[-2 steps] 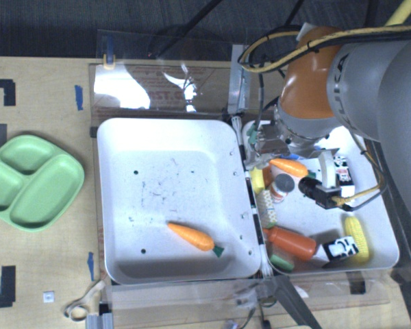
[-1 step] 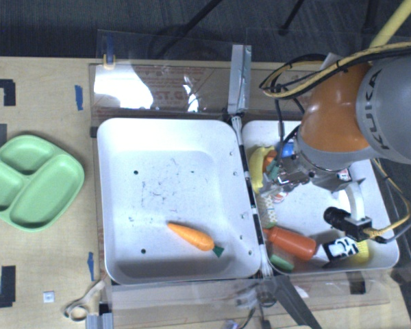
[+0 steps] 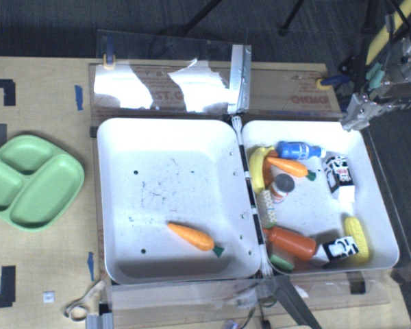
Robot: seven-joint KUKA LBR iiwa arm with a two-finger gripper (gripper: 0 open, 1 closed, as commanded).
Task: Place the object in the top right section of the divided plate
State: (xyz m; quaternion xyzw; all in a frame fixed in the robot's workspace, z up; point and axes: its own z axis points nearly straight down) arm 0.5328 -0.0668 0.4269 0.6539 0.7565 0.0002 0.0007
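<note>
A carrot [image 3: 190, 236] is lying alone in the left bin [image 3: 123, 142], near its front edge, leafy end pointing right. The green divided plate [image 3: 31, 181] is sitting on the table [image 3: 41, 94] well to the left, its left rim cut off. The jaws [image 3: 359, 115] are hovering over the right bin's [image 3: 380, 211] far corner; they are blurred, possibly empty, and their spread I cannot tell. Crowded toys are overlapping there, including a second carrot [image 3: 291, 166].

Glossy plastic carrot [image 3: 190, 236] in a smooth white bin [image 3: 123, 149].
</note>
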